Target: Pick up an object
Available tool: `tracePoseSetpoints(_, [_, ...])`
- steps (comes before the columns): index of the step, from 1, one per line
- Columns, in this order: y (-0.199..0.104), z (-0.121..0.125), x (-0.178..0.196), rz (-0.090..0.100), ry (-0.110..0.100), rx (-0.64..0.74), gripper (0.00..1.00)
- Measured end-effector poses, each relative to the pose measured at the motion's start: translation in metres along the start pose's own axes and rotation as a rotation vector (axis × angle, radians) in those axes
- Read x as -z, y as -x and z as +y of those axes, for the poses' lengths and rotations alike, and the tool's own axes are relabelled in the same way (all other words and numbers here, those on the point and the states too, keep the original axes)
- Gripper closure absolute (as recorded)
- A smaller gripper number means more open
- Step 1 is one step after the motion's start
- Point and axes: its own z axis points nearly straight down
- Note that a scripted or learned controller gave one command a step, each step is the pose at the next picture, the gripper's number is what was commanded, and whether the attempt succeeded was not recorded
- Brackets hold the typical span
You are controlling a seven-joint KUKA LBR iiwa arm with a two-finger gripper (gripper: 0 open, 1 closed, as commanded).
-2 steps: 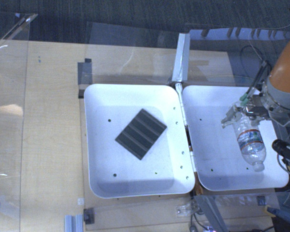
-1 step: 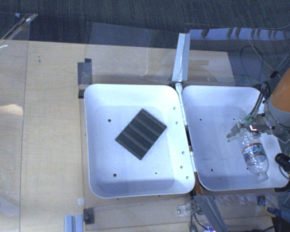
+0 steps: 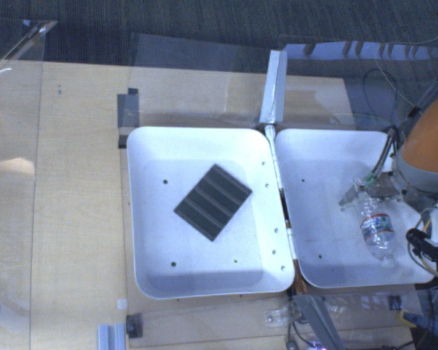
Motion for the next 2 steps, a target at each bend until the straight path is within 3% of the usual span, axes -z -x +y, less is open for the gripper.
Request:
tracePoseSetpoints(1, [-0.001,0.003,0.012,0.000,0.006,0.002,1.00])
tracePoseSetpoints(2, [-0.069,0.035,0.102,0.003,-0.005,0.214,1.00])
